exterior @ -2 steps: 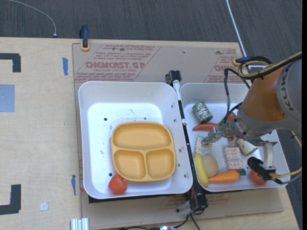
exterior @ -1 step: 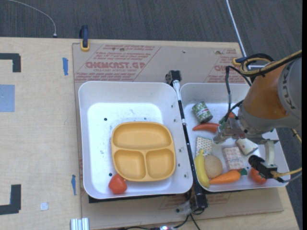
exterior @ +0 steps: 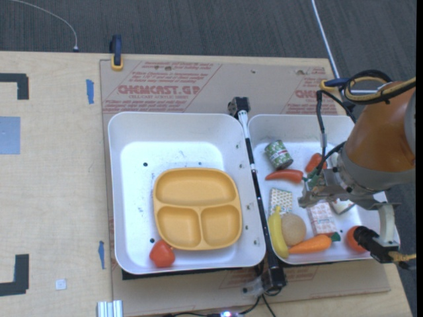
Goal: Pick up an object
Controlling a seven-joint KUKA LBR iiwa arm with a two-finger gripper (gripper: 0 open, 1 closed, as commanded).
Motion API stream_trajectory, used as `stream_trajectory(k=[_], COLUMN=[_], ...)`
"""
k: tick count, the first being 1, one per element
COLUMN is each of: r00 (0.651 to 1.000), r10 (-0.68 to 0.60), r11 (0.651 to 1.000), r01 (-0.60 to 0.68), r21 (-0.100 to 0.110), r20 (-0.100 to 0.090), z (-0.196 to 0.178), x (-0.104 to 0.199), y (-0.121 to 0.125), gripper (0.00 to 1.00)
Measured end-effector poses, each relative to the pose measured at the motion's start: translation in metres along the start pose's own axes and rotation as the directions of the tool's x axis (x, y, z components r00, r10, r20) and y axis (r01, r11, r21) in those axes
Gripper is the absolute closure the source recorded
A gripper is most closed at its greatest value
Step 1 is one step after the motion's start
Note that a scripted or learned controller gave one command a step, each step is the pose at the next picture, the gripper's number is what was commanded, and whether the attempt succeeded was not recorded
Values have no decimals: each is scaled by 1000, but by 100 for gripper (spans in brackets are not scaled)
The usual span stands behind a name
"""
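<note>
The right bin [exterior: 301, 127] holds a green can [exterior: 279, 154], a red chili [exterior: 285, 175], a waffle-like cracker [exterior: 281, 198], a banana [exterior: 277, 234], a tan potato [exterior: 293, 230], a carrot [exterior: 309, 245], a pink-white wrapper [exterior: 321, 218] and a red tomato [exterior: 357, 238]. My gripper [exterior: 320, 193] hangs low over the middle of this bin, just above the wrapper and right of the cracker. The arm's bulk covers the bin's right side. An orange piece [exterior: 313, 162] peeks out beside the wrist.
The left bin [exterior: 125, 177] carries a yellow three-compartment tray [exterior: 197, 207] and a red tomato [exterior: 162, 254] at its front. A black clamp [exterior: 238, 105] sits between the bins at the back. Cardboard lies under both bins.
</note>
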State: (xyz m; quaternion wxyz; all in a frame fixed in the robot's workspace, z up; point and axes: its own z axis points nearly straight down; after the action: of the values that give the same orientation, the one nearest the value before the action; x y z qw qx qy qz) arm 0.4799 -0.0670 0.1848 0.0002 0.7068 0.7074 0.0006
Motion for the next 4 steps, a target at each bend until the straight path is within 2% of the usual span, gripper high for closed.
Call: stream_trajectory(k=[1,2,3,4], r00=[1000,1000,1000,1000], r10=[-1,2,2,2], r11=[1000,1000,1000,1000], r01=[1,-2,-2,-2], r21=[0,0,2,2], r20=[-1,2,0,-1], z=[0,0,9,-5], x=[70,3,-39,-36], y=[0,52,19,0], gripper=[100,100,100,100])
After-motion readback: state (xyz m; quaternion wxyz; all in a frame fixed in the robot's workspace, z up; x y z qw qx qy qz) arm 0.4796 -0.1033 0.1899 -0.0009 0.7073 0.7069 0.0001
